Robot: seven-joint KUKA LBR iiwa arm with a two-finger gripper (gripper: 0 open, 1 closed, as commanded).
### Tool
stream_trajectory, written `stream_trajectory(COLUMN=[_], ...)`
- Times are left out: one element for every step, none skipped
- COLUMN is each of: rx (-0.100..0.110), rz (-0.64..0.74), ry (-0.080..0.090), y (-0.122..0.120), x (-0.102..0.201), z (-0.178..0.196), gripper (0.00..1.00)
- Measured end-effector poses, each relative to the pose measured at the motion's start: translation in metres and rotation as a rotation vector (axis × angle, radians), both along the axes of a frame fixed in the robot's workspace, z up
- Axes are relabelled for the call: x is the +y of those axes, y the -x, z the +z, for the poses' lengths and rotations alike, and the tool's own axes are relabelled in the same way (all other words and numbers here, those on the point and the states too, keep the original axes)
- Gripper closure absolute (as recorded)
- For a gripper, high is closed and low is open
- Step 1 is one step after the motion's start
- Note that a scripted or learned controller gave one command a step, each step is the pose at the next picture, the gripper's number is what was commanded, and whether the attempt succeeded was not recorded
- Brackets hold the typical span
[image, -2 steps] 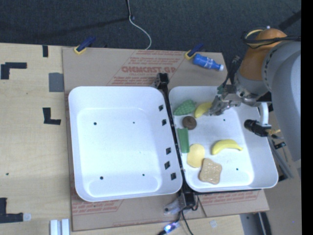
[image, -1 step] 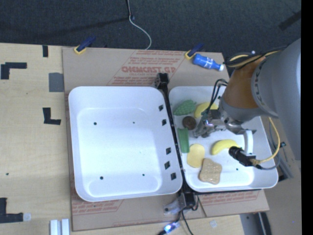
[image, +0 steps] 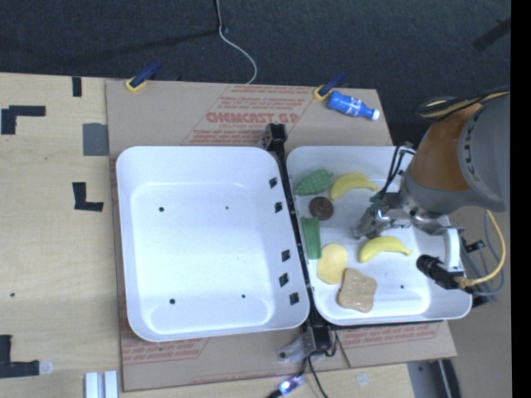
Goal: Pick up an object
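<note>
Camera view: bananas (image: pixel 384 248) flanking tool (image: pixel 366 226)

I read this as a robotics lab test bench. A plywood bench top (image: pixel 50 222) at the left of the frame carries black tape marks (image: pixel 83 199). A cardboard sheet (image: pixel 241 114) is held by blue-and-yellow clamps (image: pixel 143 75) at its upper edge. Two white bins (image: pixel 133 172) sit on it, and a cable (image: pixel 236 44) trails over dark carpet (image: pixel 99 15) at the top.
</note>
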State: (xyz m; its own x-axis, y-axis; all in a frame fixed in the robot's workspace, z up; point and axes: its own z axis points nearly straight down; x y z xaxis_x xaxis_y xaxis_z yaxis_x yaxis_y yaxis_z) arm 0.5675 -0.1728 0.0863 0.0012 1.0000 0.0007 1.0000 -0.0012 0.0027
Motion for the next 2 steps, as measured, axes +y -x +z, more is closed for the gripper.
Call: stream_trajectory(rx=[0.001,0.012], rz=[0.002,0.001], ry=[0.002,-0.003], y=[0.000,0.089], x=[0.001,0.045], z=[0.010,0.014], gripper=[1.00,1.00])
